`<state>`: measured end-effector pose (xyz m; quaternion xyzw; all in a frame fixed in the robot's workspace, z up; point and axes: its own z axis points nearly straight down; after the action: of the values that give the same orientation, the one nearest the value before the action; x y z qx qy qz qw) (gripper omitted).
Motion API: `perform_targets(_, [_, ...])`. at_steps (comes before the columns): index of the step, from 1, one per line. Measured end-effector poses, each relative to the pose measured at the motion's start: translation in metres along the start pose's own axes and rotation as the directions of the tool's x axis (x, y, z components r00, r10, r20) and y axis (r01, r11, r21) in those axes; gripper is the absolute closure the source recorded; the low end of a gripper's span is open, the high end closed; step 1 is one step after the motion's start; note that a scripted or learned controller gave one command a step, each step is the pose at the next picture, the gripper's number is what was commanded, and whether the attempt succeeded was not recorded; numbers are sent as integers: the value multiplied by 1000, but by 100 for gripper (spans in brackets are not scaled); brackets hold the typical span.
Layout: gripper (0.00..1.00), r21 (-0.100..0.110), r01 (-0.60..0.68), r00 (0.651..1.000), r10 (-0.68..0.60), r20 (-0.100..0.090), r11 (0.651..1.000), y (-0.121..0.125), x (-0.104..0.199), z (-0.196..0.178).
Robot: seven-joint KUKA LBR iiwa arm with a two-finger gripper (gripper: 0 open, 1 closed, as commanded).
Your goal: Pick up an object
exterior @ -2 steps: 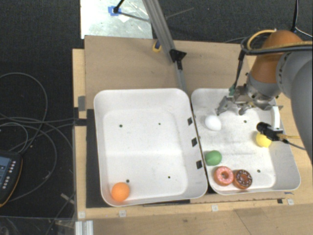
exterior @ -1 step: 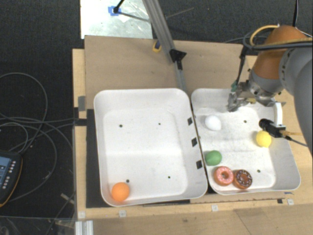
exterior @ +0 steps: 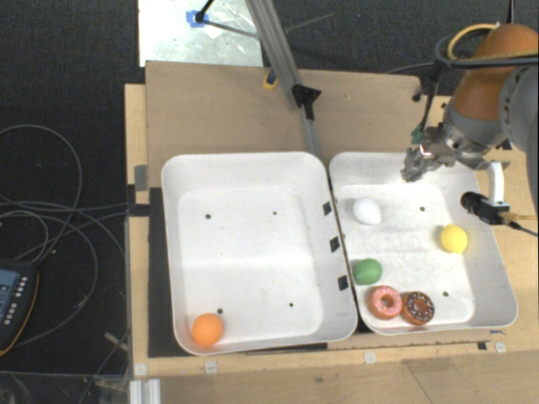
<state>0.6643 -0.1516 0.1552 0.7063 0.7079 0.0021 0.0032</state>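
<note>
Two bins sit side by side on the desk (exterior: 253, 108). The left bin (exterior: 253, 183) holds a ball (exterior: 207, 329) in its near left corner. The right bin (exterior: 497, 297) holds an egg (exterior: 366, 211), a lemon (exterior: 454, 239), a lime (exterior: 366, 270) and two doughnuts (exterior: 401, 305) side by side along its near edge.

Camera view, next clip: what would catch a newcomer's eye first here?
Probably the grey and orange arm reaching in at upper right, its gripper above the right bin's far edge. Next, that bin's bright cluster: white egg, yellow ball, green ball, two doughnuts. A lone orange ball sits in the left bin's near corner.
</note>
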Motion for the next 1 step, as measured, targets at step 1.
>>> perform_targets(1, [100,-3,2,1000,-2,1,1000,5,-3,-65])
